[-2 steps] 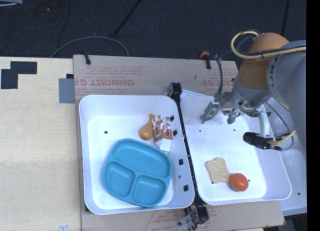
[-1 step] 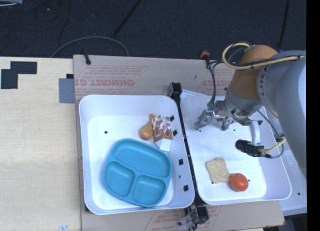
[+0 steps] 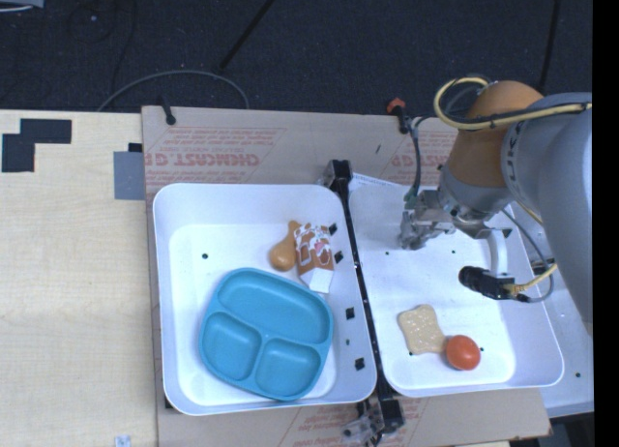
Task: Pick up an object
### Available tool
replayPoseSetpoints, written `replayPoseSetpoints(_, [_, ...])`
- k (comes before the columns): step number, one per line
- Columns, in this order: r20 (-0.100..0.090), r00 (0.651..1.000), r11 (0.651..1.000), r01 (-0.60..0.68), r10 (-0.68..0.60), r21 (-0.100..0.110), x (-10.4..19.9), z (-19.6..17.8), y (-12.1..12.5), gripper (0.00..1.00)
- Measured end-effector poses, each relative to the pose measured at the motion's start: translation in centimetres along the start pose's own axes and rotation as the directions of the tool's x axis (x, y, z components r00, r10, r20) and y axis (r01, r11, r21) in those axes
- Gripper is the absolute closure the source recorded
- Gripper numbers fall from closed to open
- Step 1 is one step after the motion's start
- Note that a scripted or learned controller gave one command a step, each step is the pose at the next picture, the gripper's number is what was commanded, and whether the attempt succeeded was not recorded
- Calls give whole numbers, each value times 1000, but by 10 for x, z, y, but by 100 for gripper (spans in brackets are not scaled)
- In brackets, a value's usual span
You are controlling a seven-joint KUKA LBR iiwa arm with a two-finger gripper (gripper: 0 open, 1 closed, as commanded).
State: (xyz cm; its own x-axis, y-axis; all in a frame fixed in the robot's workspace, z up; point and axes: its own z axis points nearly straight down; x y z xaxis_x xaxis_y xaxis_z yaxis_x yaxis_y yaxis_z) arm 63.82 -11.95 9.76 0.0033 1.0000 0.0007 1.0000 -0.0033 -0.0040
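Reaching in over the right bin (image 3: 542, 377), the grey arm (image 3: 551, 155) with its orange band hangs its gripper (image 3: 418, 232) above that bin's upper left part, close to the black divider (image 3: 353, 271) between the two bins. Whether the jaws stand wide or narrow cannot be told at this scale; nothing shows between them. Below the gripper and well apart from it, near the bin's lower edge, lies a pale slice of toast (image 3: 422, 329), with a red tomato (image 3: 463, 352) touching its lower right corner. Left of the divider, the left bin (image 3: 179, 213) holds a blue sectioned plate (image 3: 265, 334) and, just above the plate, an orange-brown toy (image 3: 282, 251) beside a patterned brown-and-white piece (image 3: 314, 247).
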Motion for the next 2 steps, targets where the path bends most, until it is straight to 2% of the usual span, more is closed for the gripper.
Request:
replayPoseSetpoints(1, [1, 1000, 1000, 4, -4, -8, -1, -64, 4, 100])
replayPoseSetpoints(2, [1, 1000, 1000, 4, -4, -6, -2, -117, 4, 100])
